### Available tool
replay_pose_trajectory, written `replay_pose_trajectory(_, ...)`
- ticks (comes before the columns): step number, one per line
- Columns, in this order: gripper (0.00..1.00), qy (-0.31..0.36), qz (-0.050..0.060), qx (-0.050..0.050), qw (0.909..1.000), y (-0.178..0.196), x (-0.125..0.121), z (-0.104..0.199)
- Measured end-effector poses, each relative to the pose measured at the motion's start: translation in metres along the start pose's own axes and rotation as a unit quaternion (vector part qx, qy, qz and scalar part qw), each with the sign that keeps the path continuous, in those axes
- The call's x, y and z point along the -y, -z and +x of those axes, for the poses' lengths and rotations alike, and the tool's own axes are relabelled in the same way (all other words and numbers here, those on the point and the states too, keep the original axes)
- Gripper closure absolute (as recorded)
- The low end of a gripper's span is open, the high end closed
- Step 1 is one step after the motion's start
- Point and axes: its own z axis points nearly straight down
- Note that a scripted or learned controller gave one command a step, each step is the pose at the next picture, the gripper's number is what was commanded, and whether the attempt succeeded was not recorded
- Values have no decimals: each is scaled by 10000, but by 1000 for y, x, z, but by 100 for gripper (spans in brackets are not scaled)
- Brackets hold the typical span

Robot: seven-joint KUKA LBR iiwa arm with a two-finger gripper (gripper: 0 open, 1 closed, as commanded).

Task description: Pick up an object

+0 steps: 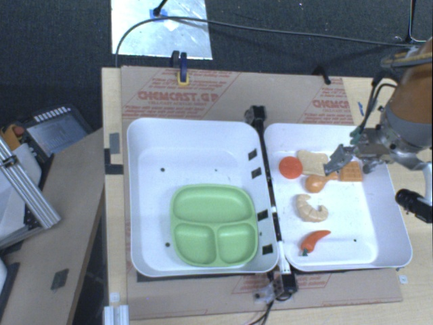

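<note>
Red chili pepper [314, 240] lower right bin, croissant [311, 208] above. Gripper [336, 161] hovering by orange fruit [315, 182], claw spread, empty. Approach step; next: descend, close.

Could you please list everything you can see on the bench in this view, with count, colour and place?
Bins: two, white, side by side on the bench.
Divided plate: one, green, three compartments, in the left bin.
Tomato: one, red-orange, round, upper left of the right bin.
Bread slice: one, pale tan, just right of the tomato.
Waffle-like piece: one, orange, beside the gripper.
Small orange item: one, under the bread slice.
Croissant-like piece: one, cream, middle of the right bin.
Chili pepper: one, red, near the right bin's front.
Gripper: one, grey, over the right bin's upper part.
</note>
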Motion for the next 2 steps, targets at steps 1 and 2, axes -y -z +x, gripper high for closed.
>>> replay_pose_trajectory(1,0,12,-57,7,10000,6,-2,0)
replay_pose_trajectory(2,0,1,-40,3,10000,-35,-2,1)
